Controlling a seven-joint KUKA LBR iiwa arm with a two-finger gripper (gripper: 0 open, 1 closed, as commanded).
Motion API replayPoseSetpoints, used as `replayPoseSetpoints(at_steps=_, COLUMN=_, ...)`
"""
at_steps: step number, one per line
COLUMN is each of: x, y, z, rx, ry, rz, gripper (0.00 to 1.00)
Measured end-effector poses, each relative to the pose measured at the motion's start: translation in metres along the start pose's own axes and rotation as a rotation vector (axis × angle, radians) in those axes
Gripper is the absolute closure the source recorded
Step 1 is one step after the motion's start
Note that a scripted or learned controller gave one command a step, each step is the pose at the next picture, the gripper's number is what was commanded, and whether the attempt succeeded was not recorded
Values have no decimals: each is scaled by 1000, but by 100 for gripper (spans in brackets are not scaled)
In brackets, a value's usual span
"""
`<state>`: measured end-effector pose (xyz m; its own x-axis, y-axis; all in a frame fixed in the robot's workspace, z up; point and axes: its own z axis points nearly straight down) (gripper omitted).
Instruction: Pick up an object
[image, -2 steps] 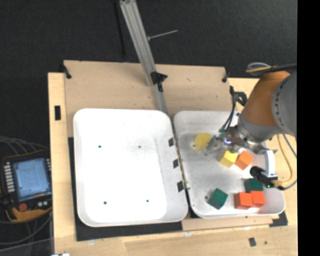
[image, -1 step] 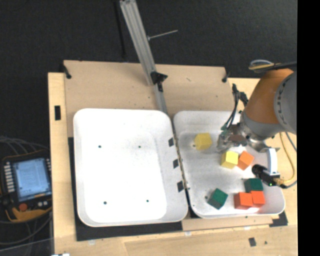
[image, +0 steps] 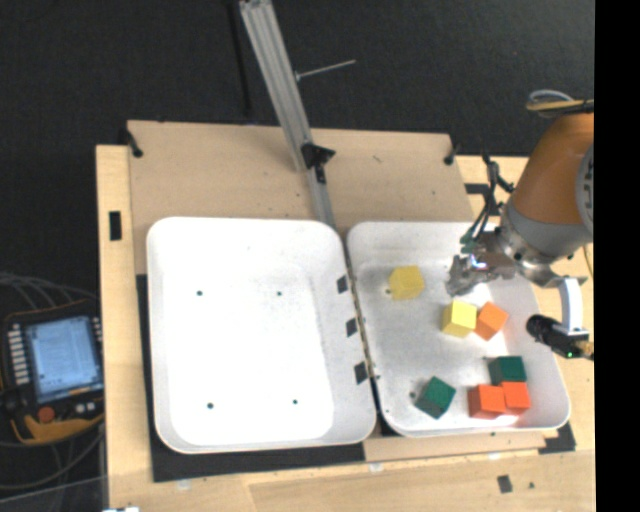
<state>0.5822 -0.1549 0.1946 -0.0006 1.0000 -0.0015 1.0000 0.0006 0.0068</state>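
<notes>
The right bin (image: 400, 250) holds several small blocks. A yellow block (image: 406, 282) lies near its upper middle. Another yellow block (image: 459, 319) touches an orange block (image: 491, 321). A green block (image: 435, 397) sits near the front. A dark green block (image: 508, 369) rests above two orange-red blocks (image: 500, 399) at the front right. My gripper (image: 462, 282) hangs over the bin's upper right, just above the yellow and orange pair. I see nothing held in it.
The left bin (image: 245, 330) lies beside the right one. A slanted metal pole (image: 285, 100) rises from behind the bins. A handheld controller (image: 55, 365) sits off the bench at far left.
</notes>
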Motion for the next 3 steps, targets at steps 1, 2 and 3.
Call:
replayPoseSetpoints(at_steps=1, x=-1, y=2, z=-46, rx=-1, ry=0, rz=-2, gripper=100)
replayPoseSetpoints(at_steps=2, x=-3, y=4, z=-100, rx=-1, ry=-1, rz=-3, gripper=100)
replayPoseSetpoints(at_steps=3, x=52, y=12, z=-84, rx=6, ry=2, rz=-6, gripper=100)
